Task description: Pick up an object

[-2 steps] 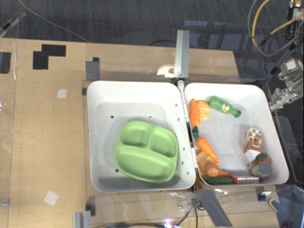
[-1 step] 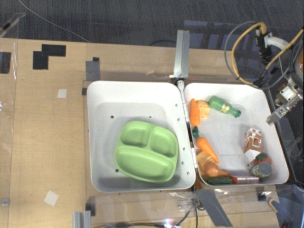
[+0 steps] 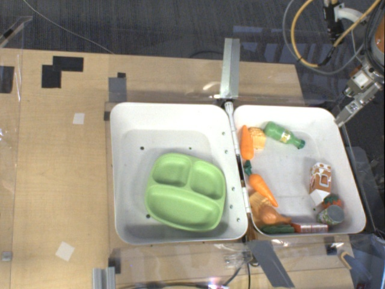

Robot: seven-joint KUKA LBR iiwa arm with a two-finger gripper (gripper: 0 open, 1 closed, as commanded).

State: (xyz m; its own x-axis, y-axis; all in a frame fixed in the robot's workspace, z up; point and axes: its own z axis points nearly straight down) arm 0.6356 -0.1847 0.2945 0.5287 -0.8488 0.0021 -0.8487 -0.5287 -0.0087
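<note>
The right bin (image 3: 289,167) holds several small items. A green bottle (image 3: 283,135) lies near its back, with an orange carrot (image 3: 246,142) beside the left wall and a second carrot (image 3: 263,188) lower down. A brown and white carton (image 3: 320,177) stands by the right wall, with a round can (image 3: 332,213) just in front of it. My gripper (image 3: 354,106) hangs above the right bin's back right corner, apart from all the items and with nothing seen in it.
A green divided plate (image 3: 187,191) lies in the left bin (image 3: 132,131). A metal post (image 3: 230,65) stands behind the divider between the bins. Yellow and black cables (image 3: 319,29) loop above the arm at the top right.
</note>
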